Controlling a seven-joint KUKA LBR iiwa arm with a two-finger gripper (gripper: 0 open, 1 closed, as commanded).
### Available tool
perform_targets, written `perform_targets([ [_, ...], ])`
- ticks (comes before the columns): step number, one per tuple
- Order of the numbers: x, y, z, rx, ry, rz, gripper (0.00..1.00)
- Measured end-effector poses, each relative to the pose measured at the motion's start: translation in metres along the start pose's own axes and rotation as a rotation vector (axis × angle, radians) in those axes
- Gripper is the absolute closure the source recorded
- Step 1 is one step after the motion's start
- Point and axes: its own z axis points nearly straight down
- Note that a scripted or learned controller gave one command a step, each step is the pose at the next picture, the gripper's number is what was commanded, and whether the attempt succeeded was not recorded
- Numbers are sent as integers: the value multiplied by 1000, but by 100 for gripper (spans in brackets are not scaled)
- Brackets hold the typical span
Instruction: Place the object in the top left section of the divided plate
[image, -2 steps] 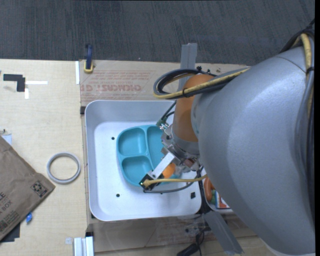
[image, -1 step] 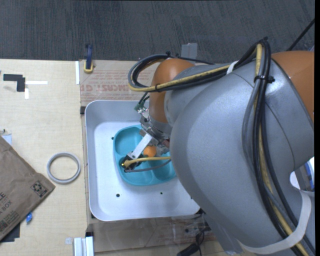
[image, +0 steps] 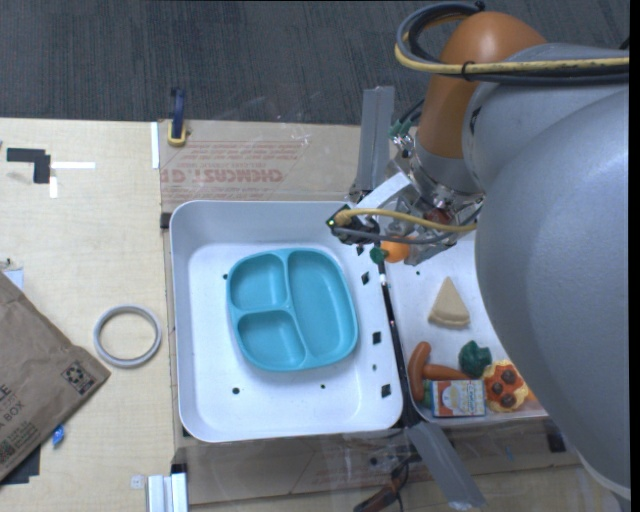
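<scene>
i read this as the carry step. the gripper (image: 392, 247) sits over the divider between the two bins, at the upper end of that edge, and an orange object (image: 396, 251) with a bit of green at its left tip shows right at the fingertips. it looks clamped between the fingers, though wrist cabling crowds the spot and i would not swear the grip is firm.

the divided plate (image: 293, 309) lies in the left bin (image: 200, 400), turned a little, well apart from the bin walls on every side. its top left section (image: 258, 283) is the small upper pocket, bare. it lies down and to the left of the gripper, near but not under it.

next move, as i judge it: travel left over the bin wall, centre above that pocket, come down and let go. the pocket is small and bordered by ridges toward the long right compartment and the lower left one, so a release off to the right or low would land the piece in the wrong section.

room: open white floor all round the plate. the right bin (image: 462, 270) holds a cheese wedge (image: 450, 303), a sausage (image: 419, 364), a green piece (image: 474, 356), a carton (image: 459, 398) and a pizza slice (image: 504, 386), all away from the path.
</scene>
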Motion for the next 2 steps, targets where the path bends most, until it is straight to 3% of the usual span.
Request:
perform_targets([
  [1, -16, -56, 63, 0, 0, 185, 100],
  [2, -3, -68, 143, 3, 20, 273, 100],
])
